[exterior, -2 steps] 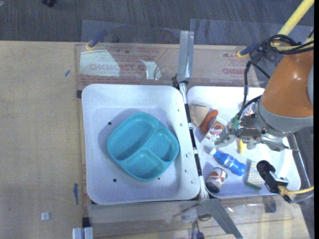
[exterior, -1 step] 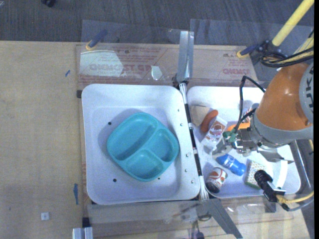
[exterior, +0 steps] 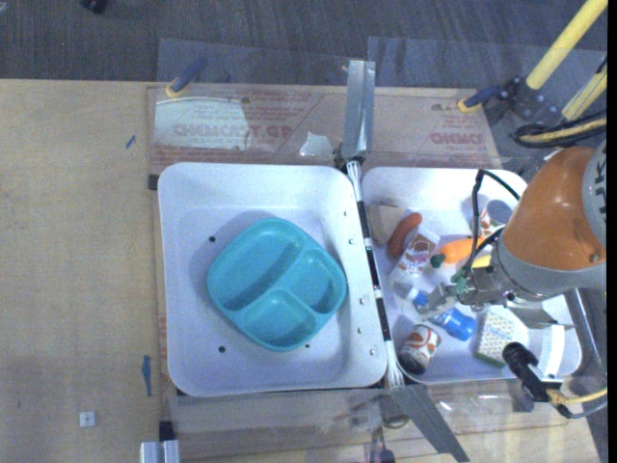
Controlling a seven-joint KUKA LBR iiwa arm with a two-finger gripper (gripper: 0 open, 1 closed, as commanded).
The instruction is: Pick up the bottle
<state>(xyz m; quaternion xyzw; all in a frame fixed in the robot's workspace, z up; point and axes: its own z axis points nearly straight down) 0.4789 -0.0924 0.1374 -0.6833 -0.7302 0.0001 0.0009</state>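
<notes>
Arm [exterior: 559,222] crowds the cluttered right bin [exterior: 559,369] (jaws' state unclear) over the bottle [exterior: 416,256].

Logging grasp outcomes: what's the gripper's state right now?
Gripper: cannot be told; it is low in the right white bin among the clutter.

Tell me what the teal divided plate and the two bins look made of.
Teal divided plate: likely moulded plastic, smooth and matte, with uniform colour and rounded compartment walls. Left bin and right bin: probably white plastic or coated sheet, smooth with a slight sheen and rounded corners; the look leaves it open.
</notes>
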